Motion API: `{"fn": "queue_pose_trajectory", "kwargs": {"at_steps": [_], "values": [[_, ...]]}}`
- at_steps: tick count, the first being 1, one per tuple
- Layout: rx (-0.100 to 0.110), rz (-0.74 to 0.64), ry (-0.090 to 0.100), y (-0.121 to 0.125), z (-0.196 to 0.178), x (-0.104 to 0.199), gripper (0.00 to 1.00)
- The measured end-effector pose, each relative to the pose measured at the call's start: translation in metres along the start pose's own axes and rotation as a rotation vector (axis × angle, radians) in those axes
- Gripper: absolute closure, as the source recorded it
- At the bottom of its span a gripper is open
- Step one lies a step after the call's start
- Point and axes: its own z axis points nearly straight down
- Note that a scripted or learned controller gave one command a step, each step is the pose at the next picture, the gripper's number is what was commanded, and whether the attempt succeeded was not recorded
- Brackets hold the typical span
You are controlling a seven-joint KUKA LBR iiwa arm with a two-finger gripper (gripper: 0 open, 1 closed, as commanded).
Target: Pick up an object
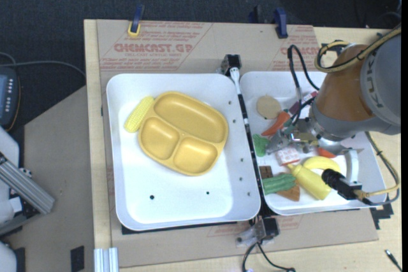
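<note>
Cardboard-covered tabletop (191,41): gripper (294,136) (grip state impossible to tell) sits low among right bin (376,162) clutter; next, close on one item and lift.

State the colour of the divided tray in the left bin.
Yellow: the divided tray shows plainly in the camera view.

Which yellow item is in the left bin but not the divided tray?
The corn cob, lying against the yellow divided tray's upper-left rim. The yellow bottle lies in the right bin.
</note>
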Motion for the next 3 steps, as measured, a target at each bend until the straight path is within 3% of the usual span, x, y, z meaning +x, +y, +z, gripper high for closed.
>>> {"fn": "queue_pose_trajectory", "kwargs": {"at_steps": [1, 2, 3], "values": [[-0.003, 0.0, 0.0, 0.0, 0.005, 0.0, 0.0], [-0.005, 0.002, -0.001, 0.0, -0.005, 0.0, 1.0], [-0.012, -0.002, -0.003, 0.01, -0.06, -0.005, 1.0]]}}
